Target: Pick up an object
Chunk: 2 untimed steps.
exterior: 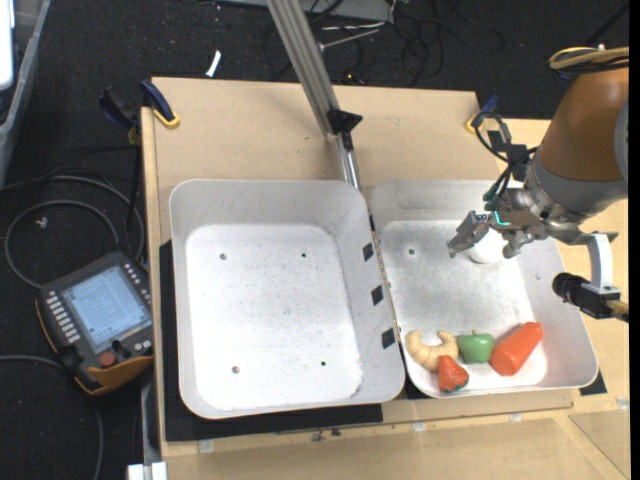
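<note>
Your arm [590, 128] is cut off by the right edge of the view, so you see just its orange band and grey wrist. A white object [484, 251] sits under the claw [487, 233], half hidden by it, too covered to name. The pale curved item [428, 347] is partly overlapped by the small red piece [452, 373]; its kind stays unclear

Grey arm [575, 183] — broad orange band, black cable, metallic pincer [488, 236] with teal glint
</note>
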Each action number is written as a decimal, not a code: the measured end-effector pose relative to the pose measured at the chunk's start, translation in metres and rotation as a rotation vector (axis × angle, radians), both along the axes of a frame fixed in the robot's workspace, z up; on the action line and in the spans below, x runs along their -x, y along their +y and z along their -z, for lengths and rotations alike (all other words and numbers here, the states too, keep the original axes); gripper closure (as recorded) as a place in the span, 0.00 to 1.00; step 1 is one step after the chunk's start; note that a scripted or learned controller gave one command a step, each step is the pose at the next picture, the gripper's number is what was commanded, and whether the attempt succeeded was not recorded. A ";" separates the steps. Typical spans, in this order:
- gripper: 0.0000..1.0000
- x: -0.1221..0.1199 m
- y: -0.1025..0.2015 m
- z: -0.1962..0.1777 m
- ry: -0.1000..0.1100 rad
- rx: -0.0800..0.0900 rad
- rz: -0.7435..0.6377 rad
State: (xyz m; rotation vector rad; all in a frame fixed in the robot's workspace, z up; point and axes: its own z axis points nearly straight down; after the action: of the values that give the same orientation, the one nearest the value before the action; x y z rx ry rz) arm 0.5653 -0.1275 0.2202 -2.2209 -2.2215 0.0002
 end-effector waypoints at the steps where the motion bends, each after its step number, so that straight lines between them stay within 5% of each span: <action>1: 0.00 -0.006 -0.004 0.047 0.004 0.000 0.001; 2: 0.00 -0.008 -0.002 0.091 0.004 -0.001 0.001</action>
State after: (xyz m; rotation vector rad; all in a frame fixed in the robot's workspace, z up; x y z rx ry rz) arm 0.5736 -0.1296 0.1294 -2.2192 -2.2182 0.0046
